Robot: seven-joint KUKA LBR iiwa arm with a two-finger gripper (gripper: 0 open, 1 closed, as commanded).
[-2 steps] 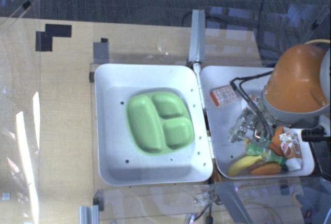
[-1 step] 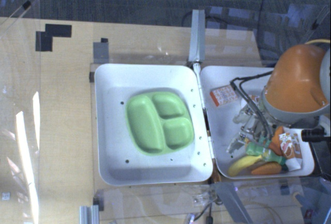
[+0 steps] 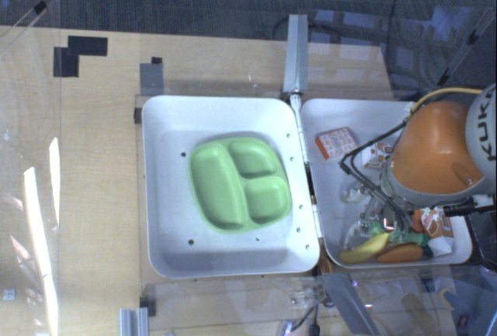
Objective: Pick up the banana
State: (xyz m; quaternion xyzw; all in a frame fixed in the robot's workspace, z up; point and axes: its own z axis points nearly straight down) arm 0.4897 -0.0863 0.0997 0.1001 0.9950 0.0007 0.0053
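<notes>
My bench (image 3: 93, 171) is pale wood, and two shallow white bins sit on it side by side, touching along a grey metal divider (image 3: 296, 55) that runs up between them. The left bin (image 3: 167, 249) lies flat near the bench's middle and the right bin (image 3: 330, 171) sits just beside it under my arm. Directly on the wood at the far left corner are black tape marks (image 3: 76, 53), well apart from the bins.

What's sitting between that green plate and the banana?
In the camera view, bare white bin floor, then the two bins' adjoining walls, lie between the green plate and the banana.
</notes>
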